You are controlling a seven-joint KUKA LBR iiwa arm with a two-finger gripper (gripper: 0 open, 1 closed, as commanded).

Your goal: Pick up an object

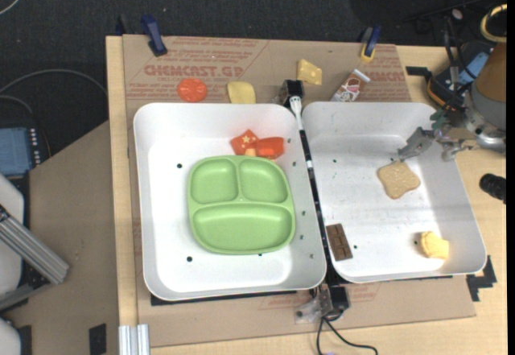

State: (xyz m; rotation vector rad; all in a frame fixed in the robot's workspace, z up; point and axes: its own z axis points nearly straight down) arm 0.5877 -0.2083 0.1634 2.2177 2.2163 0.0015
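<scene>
Gripper (pixel 418 144) over right bin (pixel 354 124), finger state impossible to tell, with toast (pixel 399 180) lying just below-left of it, flat and near.

So my end effector (pixel 424 142) is hanging over the right bin. Tan bread slice (pixel 399 180) lies flat just below-left of it, a small yellow chunk (pixel 434 245) sits further down, and a brown bar (pixel 339 241) way off left.
</scene>
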